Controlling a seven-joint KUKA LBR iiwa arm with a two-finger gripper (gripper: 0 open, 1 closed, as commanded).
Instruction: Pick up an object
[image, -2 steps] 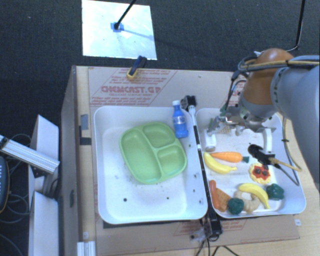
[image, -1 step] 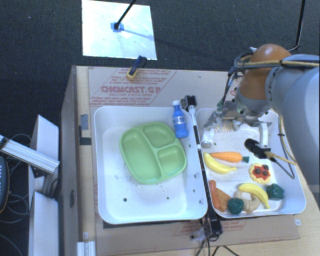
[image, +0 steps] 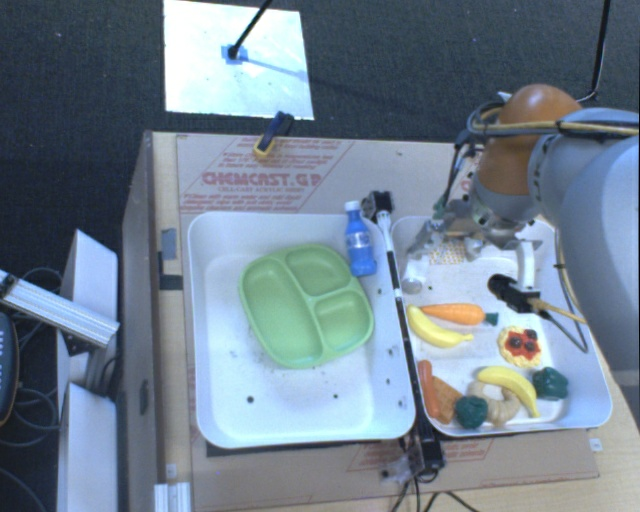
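Two bins: left bin (image: 230, 400) has one green plate (image: 305, 305) and one blue bottle (image: 358, 240) at its upper right. Right bin (image: 585, 370) has one carrot (image: 455, 313) mid-frame, two bananas (banana (image: 438, 330) just under the carrot, second banana (image: 507, 386) lower right) and two broccoli (broccoli (image: 472, 410), another (image: 550, 382)). Arm enters from the upper right, wrist bent down, gripper (image: 455, 240) over the right bin's upper end, above the carrot and apart from it; can't tell if it's open or closed.

Robotics lab, grey arm (image: 590, 175) over cardboard-topped bench (image: 290, 180), white bins (image: 225, 310), toy food (image: 455, 313)
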